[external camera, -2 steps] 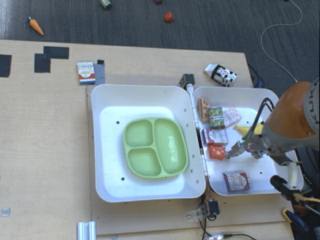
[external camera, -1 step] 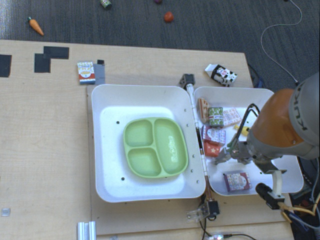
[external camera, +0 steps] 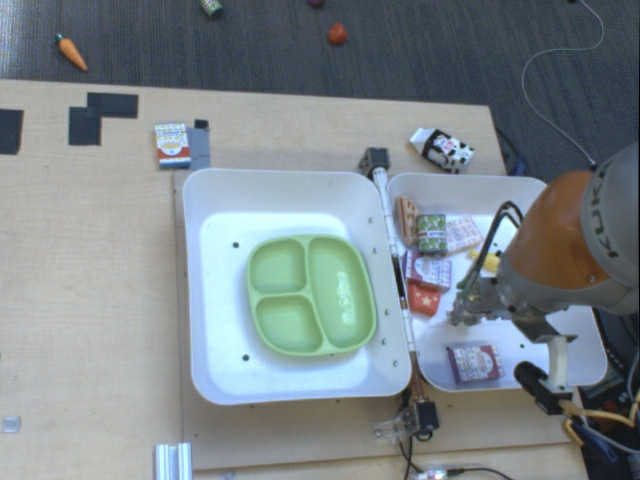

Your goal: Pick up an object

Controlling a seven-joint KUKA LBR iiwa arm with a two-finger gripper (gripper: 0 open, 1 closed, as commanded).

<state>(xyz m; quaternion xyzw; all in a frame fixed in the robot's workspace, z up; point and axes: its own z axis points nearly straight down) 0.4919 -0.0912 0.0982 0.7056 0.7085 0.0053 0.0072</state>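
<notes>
A grey arm with an orange band reaches in from three o'clock over the right bin, its claw hanging low above the bin's middle; whether the claw is apart or together cannot be told from this angle, and nothing is visibly caught in it. Small packets lie scattered around it. A red packet sits just beside the claw at about nine o'clock, close to the bin's left wall. A purple packet lies flat near the claw at six o'clock, its long axis running roughly three to nine. A green packet and a pale pink one lie toward eleven and twelve o'clock, with a strip of snacks along the wall beyond them. The left bin carries a green divided plate, well apart from the claw. Outside the bins, a cow toy rests on the bench at twelve o'clock. The red packet looks the nearest candidate, so the coming move likely turns on a short shift toward nine o'clock and a descent; its closeness to the wall could crowd the claw.
</notes>
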